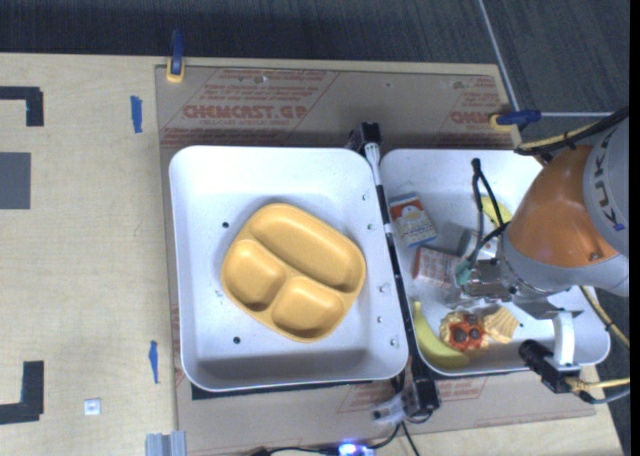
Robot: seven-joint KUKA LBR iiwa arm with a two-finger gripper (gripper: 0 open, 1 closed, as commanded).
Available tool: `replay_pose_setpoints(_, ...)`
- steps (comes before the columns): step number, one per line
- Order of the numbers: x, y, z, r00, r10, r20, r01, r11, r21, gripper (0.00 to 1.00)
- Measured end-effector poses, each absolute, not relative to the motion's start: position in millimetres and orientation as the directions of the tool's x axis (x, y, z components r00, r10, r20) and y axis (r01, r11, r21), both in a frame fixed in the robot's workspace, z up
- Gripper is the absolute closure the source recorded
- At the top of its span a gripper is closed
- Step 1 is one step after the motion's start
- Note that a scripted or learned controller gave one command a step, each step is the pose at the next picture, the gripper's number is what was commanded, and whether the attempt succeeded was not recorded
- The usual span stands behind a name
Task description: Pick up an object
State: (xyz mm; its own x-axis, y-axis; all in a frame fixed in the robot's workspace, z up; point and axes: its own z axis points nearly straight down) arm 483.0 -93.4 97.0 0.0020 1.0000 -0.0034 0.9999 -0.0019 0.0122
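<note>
Pincer point(478, 289) low over right bin's clutter — grip state unclear — small snack packet point(470, 329) just below looks light, crinkly; pinch its middle.

Yellow-tan divided tray point(292, 270) in white left bin point(200, 244); red-white packet point(411, 220); yellow banana point(435, 342).

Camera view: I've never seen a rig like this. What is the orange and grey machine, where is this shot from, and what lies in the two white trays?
One fixed camera looks down at a slant on a bench. The grey and orange shape at right is a robot arm; its pincer hangs low over the right bin, and whether it grips anything cannot be told. That bin holds small packets, a yellow banana-like piece and an orange item. The left bin holds a yellow divided tray.
</note>
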Motion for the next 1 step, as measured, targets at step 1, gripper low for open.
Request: replay_pose_setpoints(1,483.0,-93.4,97.0,0.002,1.0,-0.003,1.0,-0.002,0.012,0.0)
